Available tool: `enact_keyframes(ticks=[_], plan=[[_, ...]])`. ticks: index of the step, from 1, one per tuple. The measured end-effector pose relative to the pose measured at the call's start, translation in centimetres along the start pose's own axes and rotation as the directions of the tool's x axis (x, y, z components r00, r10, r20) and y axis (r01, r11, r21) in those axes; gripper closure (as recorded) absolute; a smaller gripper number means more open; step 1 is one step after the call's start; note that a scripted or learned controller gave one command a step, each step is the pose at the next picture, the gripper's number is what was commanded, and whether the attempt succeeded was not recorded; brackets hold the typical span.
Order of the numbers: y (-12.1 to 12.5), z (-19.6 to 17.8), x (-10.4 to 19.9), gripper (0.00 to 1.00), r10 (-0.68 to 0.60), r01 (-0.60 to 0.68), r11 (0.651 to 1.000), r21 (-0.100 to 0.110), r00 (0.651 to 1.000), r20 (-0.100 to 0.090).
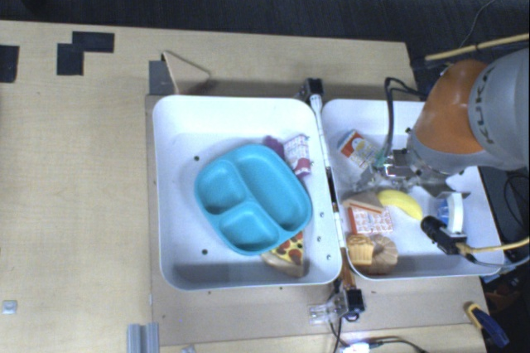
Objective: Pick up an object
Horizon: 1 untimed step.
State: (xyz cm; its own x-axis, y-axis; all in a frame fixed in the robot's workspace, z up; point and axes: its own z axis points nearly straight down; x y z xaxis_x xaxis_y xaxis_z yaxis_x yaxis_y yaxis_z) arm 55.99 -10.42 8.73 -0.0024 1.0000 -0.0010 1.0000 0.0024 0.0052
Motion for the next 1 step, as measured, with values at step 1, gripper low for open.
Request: enact_keyframes(ticks=[1], plan=[[0.27, -1.21, 0.03, 1.00, -0.001, 0.001, 1.000, -0.008, 1.000, 0.001]])
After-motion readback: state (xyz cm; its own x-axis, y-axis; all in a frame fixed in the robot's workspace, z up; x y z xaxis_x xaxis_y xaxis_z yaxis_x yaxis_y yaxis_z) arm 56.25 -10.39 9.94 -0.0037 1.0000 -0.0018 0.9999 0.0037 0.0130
